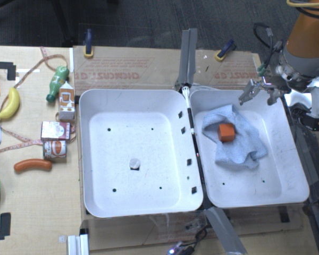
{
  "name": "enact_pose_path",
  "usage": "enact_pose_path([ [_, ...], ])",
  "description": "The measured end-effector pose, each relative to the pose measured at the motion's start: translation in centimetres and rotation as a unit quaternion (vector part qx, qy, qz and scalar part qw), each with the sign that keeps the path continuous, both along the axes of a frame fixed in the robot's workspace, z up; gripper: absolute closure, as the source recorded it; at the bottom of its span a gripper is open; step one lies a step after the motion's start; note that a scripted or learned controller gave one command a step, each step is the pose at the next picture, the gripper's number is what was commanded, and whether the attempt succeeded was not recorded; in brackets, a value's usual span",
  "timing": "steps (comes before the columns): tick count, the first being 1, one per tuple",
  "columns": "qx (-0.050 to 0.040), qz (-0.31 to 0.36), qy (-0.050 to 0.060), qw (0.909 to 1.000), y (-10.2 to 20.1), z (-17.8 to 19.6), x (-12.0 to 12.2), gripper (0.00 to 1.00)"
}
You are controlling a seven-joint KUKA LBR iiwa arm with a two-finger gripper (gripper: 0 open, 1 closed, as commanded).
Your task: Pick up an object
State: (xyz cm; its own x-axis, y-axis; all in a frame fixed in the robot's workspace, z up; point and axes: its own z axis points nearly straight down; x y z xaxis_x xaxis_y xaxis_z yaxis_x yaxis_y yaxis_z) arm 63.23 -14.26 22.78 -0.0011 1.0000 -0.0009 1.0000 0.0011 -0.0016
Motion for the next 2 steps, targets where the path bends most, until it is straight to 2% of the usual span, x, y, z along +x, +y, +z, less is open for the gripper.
enact_pose_path([
  [1, -0.0001, 0.13, -0.002, 0.9915, 4.3, -13.4, 0.7, 0.0],
  [2, 0.0002, 0.144, -0.001, 0.9895, 3.0, -13.5, -4.6, 0.0],
])
